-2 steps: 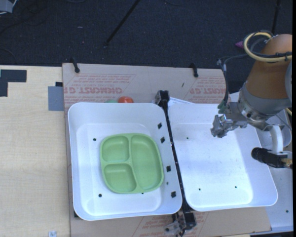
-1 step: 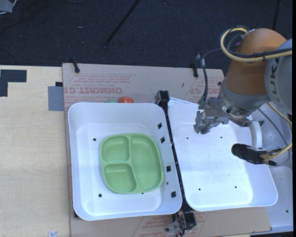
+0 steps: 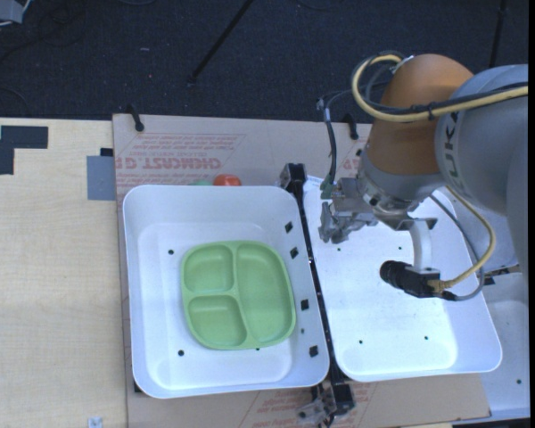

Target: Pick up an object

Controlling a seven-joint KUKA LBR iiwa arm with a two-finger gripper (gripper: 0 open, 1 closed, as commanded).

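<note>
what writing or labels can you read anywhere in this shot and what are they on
Red print on the cardboard sheet behind the left bin: upside down and blurred, not readable with certainty.
More red print on the cardboard's front edge: too small and cut off to read.
"UK", partial lettering on the arm.

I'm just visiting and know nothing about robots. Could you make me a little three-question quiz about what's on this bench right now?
1. True or false: the green divided plate lies in the left bin.
2. How many compartments does the green divided plate have? A) two B) three C) five
3. Fill in: the claw hangs over the ______ bin, near the wall it shares with its neighbour.

Key
1. True. It lies flat on that bin's floor.
2. B. Two smaller sections on one side, one long section on the other.
3. Right. The claw is over the right bin, apart from the plate.
</note>
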